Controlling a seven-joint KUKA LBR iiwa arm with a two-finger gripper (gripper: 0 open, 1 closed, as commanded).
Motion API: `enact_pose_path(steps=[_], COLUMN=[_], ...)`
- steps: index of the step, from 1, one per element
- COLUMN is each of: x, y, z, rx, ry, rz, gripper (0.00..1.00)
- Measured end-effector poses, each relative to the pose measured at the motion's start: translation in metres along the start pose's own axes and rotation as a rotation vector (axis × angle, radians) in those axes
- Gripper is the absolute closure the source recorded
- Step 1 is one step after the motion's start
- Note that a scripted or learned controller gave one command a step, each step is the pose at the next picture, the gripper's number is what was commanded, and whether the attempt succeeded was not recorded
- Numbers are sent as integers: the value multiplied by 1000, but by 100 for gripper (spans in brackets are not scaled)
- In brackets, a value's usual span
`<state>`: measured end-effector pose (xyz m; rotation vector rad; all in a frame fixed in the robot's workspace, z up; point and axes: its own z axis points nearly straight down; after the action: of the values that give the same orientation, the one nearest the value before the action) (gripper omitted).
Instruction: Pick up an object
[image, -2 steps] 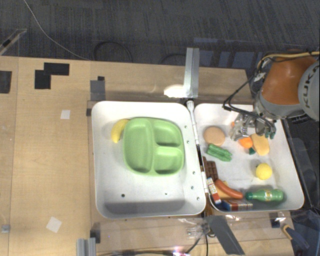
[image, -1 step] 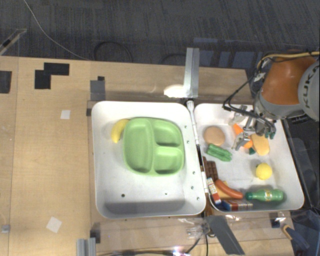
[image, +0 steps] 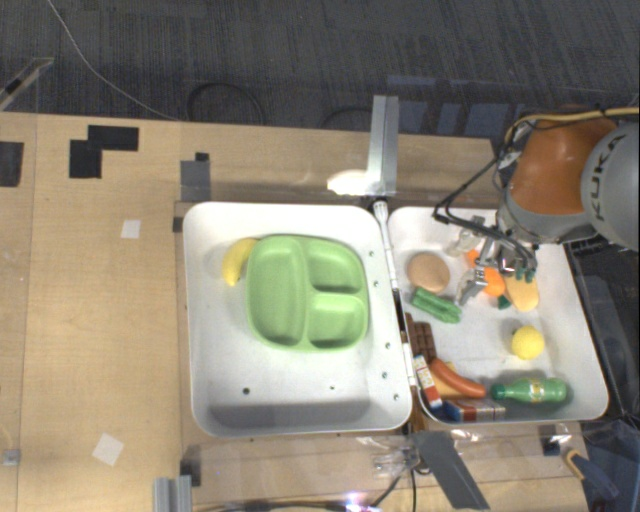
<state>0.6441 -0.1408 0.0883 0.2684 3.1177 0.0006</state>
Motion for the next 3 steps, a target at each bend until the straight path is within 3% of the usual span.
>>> enact_pose_path(steps=[1,2,3], x=[-4,37,90], y=[2,-27,23], z=[-16,-144,-50], rx=[0,2,3], ry=[-14,-4,10], rz=[-4,407,691], gripper=[100,100,100])
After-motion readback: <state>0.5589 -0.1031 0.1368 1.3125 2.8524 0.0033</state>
